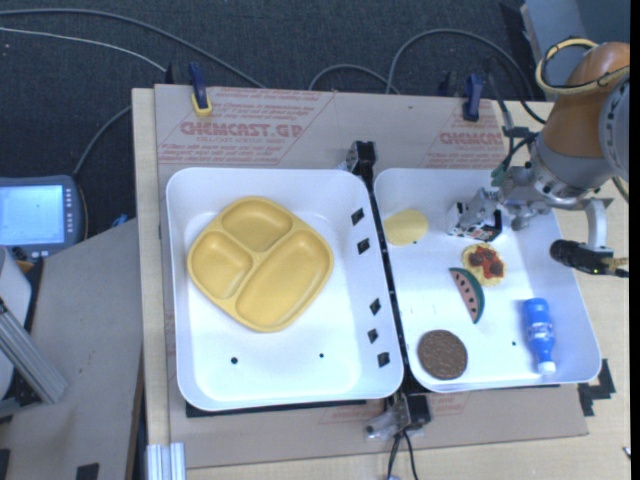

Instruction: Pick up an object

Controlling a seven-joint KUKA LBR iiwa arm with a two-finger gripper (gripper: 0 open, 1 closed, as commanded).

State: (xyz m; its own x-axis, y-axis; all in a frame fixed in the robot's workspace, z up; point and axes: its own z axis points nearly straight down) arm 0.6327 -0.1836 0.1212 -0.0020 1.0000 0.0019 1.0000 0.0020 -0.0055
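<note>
Five small things are lying in the right bin (580, 313): a pale yellow piece (406, 227) near its left wall, a little pizza-like toy (485, 262), a watermelon slice (468, 293) just below it, a brown round disc (441, 354) toward the front, and a blue bottle (537, 333) by the right wall. The left bin (200, 363) is carrying a yellow divided plate (261, 262).

The gripper (477, 220) is hanging low over the back of the right bin, between the yellow piece and the pizza toy and just above the latter. This is looking like the approach step, with nothing lifted yet. How the jaws are standing I cannot tell; that spot is a dark, cluttered blur, and something white and black may be sitting under it.

The next move is probably calling for a short shift toward the pizza toy, then a straight descent and a closing on it.

The arm (585, 98) is being cut off at the right edge.
</note>
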